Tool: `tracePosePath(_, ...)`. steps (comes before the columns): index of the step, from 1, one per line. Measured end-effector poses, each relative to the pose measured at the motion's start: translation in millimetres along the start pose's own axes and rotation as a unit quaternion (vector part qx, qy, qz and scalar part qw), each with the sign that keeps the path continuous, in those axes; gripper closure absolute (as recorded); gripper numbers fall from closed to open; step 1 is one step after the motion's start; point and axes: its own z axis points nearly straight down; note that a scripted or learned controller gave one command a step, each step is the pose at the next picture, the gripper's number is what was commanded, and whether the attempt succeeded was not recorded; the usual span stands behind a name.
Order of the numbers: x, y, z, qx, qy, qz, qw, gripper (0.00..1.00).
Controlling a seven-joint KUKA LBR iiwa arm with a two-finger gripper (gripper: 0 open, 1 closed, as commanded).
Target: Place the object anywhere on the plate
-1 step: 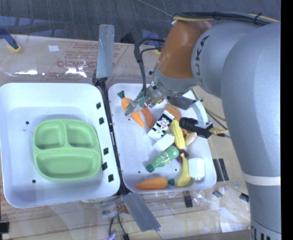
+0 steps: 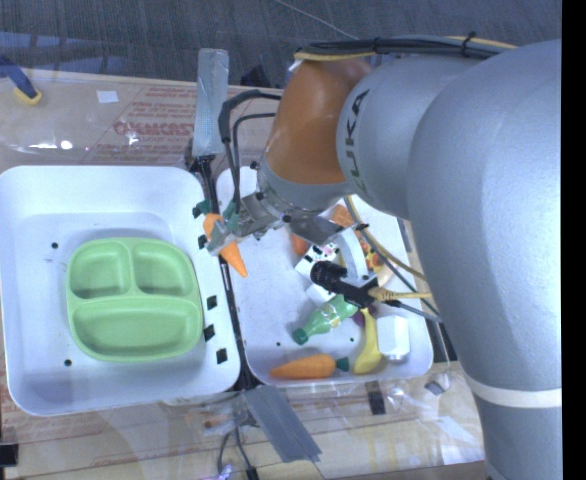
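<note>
A green plate with three compartments lies in the left bin. My gripper hangs over the wall between the two bins, just right of the plate's upper right corner. It is shut on a small orange carrot, whose pointed tip sticks out below the fingers toward the right bin's floor. A bit of the carrot's other end shows orange at the gripper's left side. The carrot is off the plate.
The right bin holds a green bottle, a larger carrot by the front wall, a banana, a white piece and another orange piece under the arm. The arm covers the bin's right part.
</note>
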Motion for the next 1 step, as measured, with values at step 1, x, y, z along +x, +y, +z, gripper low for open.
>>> tracePosePath(1, -2.8, -1.0, -0.1, 0.0, -0.001, 0.002, 1.0, 0.0)
